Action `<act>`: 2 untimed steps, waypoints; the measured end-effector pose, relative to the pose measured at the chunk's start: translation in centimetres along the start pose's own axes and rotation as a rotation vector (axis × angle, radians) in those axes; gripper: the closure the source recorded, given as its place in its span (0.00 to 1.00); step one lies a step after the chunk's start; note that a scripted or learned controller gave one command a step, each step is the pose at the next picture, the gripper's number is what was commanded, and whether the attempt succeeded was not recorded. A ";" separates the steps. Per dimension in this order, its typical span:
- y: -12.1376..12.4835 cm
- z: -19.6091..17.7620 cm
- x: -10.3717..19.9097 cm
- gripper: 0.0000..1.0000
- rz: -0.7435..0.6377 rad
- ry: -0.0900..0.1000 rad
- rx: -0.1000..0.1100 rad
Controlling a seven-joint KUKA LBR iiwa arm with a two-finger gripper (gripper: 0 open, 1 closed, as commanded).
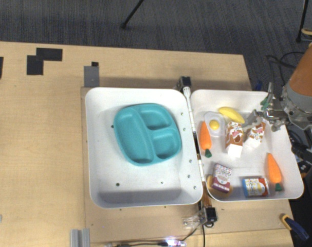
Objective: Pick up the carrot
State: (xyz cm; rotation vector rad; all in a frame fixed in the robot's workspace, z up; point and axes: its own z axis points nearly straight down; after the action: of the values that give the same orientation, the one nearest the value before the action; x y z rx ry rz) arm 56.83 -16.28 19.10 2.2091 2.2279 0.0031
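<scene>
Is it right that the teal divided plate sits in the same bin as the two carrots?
Not quite. The camera view shows the teal divided plate alone in the left bin. The two carrots lie in the right bin, one along its left edge and one near its right edge.

A teal divided plate (146, 134) lies in the left bin (102, 153); a banana (231, 113) in the right bin (248, 94).

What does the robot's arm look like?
The arm comes in at the right side. It has a fat, rounded orange part up top and a grey ring under it. The end effector is a thin, silvery metal piece with small dark bits, poking out over the right bin.
</scene>
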 end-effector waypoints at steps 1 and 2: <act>-3.8 -0.5 -4.2 0.00 0.262 0.001 0.002; -7.1 9.0 -3.1 0.00 0.140 -0.008 -0.021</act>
State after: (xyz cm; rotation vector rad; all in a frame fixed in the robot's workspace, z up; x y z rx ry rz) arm 49.84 -19.45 10.11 2.3449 2.0541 0.0172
